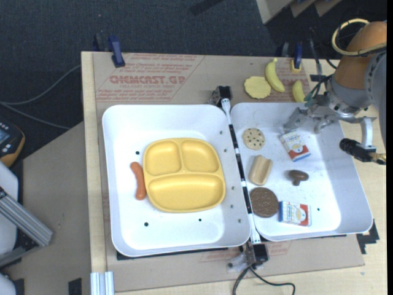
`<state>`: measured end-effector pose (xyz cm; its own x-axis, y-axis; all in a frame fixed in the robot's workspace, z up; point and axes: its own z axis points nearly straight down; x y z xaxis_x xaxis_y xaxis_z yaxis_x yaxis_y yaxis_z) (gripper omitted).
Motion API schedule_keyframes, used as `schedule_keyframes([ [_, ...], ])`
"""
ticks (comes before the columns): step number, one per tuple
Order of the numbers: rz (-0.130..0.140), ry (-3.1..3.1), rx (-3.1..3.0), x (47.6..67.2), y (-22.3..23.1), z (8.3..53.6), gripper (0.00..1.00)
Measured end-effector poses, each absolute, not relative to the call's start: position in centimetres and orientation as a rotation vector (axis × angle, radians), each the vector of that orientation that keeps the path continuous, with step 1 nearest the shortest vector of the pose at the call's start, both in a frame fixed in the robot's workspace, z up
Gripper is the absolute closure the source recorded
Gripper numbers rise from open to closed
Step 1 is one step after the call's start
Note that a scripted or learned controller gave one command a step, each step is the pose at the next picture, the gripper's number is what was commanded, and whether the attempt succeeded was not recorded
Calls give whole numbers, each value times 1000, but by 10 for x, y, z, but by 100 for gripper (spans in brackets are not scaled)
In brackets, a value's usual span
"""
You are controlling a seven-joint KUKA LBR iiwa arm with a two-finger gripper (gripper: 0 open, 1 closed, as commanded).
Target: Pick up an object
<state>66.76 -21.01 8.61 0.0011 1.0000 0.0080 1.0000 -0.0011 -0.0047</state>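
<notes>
The pincer [302, 119] hangs over the far edge of the right-hand shallow white bin [344, 208], at the end of the grey arm with its orange band [362, 57] reaching in from the right. Whether it is open or closed cannot be told from this slanted view; nothing is visibly gripped in it.

Just beside it, toward the near side, lies a small white carton with red and blue print [294, 145]. Toward the bin's left edge sit a round chocolate-chip cookie [253, 138], below it a tan bread roll [260, 169], and nearer still a dark brown round patty [264, 201]. A second small white carton with blue and red print [295, 213] lies touching or just beside the patty near the bin's near edge. A small brown mushroom-shaped piece [298, 177] rests around the bin's middle.

The left-hand shallow white bin [123, 223] holds a yellow plastic divided plate [183, 174] at its centre, with an orange-red sausage [139, 180] just beside the plate's left rim.

On the bare wooden surface [153, 78] beyond the right bin's far edge lie a yellow banana [274, 75], a flat yellow wavy-edged piece [258, 87] and a small yellow-green piece [298, 91].
</notes>
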Motion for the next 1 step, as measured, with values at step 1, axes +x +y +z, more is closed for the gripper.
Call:
schedule_keyframes([
  [1,2,-2218,-2217,619,-173,85,0],
])
